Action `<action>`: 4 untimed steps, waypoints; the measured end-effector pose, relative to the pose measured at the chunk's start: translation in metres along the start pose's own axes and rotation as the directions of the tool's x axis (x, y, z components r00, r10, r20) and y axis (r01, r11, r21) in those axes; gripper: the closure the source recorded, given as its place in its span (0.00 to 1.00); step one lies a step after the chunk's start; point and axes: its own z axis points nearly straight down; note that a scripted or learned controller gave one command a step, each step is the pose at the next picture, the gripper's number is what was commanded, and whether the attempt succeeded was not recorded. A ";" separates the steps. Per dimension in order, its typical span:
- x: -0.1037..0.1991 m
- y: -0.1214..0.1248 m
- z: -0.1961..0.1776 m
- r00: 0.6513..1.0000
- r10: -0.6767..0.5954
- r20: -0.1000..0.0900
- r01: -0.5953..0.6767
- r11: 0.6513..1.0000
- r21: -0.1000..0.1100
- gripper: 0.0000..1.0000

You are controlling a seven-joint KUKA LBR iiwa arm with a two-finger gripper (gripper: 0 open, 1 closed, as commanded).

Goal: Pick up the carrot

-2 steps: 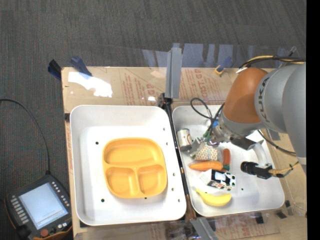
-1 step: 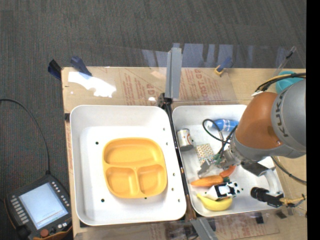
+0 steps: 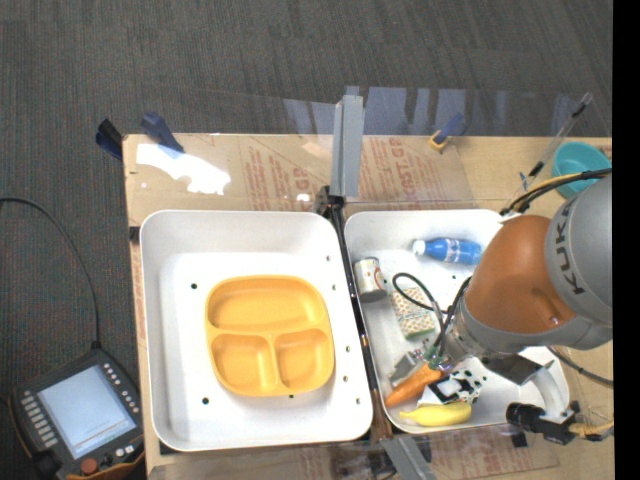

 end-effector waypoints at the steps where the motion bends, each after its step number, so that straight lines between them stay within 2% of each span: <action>1: -0.001 -0.001 -0.008 1.000 0.007 -0.002 -0.007 1.000 0.002 1.00; 2: 0.050 0.019 -0.099 0.973 0.231 0.001 -0.231 0.973 0.000 1.00; 3: 0.050 0.019 -0.099 0.973 0.231 0.001 -0.231 0.973 0.000 0.00; 4: 0.002 -0.007 0.001 0.961 0.277 0.000 -0.277 0.961 0.001 0.00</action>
